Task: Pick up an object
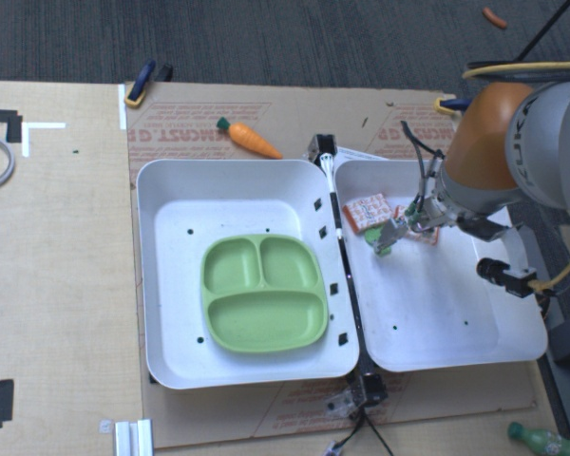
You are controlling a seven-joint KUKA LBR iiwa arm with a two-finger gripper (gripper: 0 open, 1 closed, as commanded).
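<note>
The gripper (391, 236) hangs low in the right bin (437, 321); whether it is spread or pinching anything cannot be told. A red-and-white packet (365, 212) lies just beside it on the far side, while a green divided plate (263, 293) sits in the left bin (171, 255), well apart to the gripper's left in the view.

Green plate (264, 293) in left bin (161, 255) — gripper (391, 236) right.

toy carrot (250, 139) on cardboard behind the bins; blue clamp (141, 83) farther left.
</note>
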